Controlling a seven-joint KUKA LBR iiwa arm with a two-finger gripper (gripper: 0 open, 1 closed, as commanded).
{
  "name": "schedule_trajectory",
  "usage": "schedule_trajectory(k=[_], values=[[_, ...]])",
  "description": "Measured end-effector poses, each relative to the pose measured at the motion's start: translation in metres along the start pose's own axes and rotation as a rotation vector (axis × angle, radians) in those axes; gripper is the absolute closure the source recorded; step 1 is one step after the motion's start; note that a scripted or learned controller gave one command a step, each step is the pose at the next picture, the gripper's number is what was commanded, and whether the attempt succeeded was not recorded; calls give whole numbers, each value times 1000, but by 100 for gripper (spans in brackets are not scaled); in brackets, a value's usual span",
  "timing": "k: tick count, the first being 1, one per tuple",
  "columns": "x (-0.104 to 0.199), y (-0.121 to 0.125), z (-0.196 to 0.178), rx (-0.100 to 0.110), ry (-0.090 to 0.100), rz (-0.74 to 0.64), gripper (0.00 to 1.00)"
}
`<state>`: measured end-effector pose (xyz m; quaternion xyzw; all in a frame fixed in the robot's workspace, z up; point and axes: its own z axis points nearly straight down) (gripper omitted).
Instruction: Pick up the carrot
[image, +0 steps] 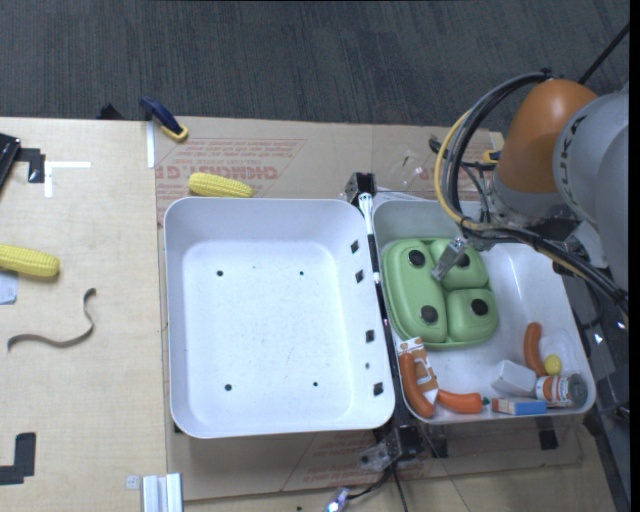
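Tan cardboard-topped bench (90, 330), two bins. The gripper (446, 262) hovers over the green four-bump moulded tray (440, 290), can't tell its state; the orange carrot (418, 377) lies at the right white bin's (570, 320) front, probably next.

Grey arm (600, 150) with an orange band (545, 135), looped with black and yellow cables (450, 170).
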<state>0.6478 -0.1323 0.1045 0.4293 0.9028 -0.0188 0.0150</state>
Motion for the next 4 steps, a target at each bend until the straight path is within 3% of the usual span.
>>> schedule_trajectory(k=[1,2,3,4], values=[[-43,-26,-40,-22,37,44,0],[-17,3,7,-16,33,334,0],[-80,-49,-56,-15,40,365,0],[-26,-5,-8,-14,44,341,0]])
